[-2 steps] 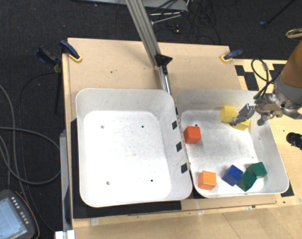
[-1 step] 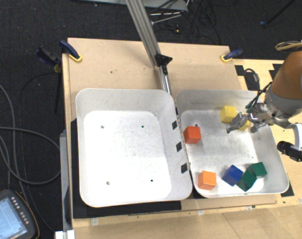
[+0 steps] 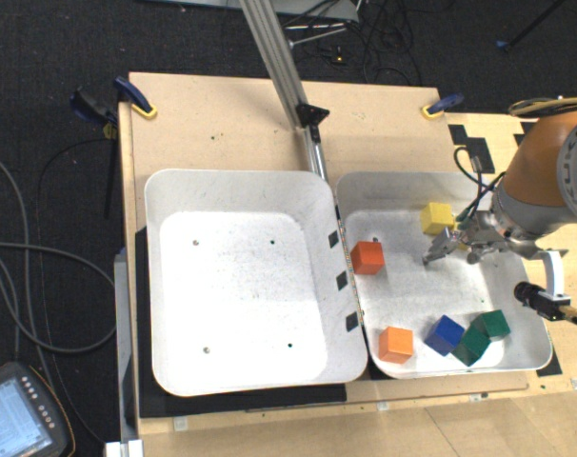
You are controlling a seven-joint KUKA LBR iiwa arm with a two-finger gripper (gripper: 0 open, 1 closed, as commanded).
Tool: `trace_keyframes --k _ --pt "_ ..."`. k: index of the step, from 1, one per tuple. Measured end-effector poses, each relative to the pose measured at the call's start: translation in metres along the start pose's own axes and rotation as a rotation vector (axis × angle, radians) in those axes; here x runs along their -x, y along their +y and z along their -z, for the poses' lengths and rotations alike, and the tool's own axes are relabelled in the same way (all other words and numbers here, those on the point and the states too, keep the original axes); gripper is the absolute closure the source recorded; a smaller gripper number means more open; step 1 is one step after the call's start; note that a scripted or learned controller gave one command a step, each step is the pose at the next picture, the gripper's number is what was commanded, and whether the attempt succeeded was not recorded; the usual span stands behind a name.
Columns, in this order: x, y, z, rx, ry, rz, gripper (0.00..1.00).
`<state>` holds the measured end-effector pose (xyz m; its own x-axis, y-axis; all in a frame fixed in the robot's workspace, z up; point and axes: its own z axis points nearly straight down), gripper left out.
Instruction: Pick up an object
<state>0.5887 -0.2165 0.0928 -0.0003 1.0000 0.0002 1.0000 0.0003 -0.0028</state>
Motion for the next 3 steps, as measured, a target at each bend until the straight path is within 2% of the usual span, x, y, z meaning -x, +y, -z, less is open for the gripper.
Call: trace_keyframes --k 1,3 --pt "0.001 0.001 0.013 0.005 -0.001 -0.001 1.00" --pt "-0.002 0.004 0.141 0.012 -0.004 0.003 1.00"
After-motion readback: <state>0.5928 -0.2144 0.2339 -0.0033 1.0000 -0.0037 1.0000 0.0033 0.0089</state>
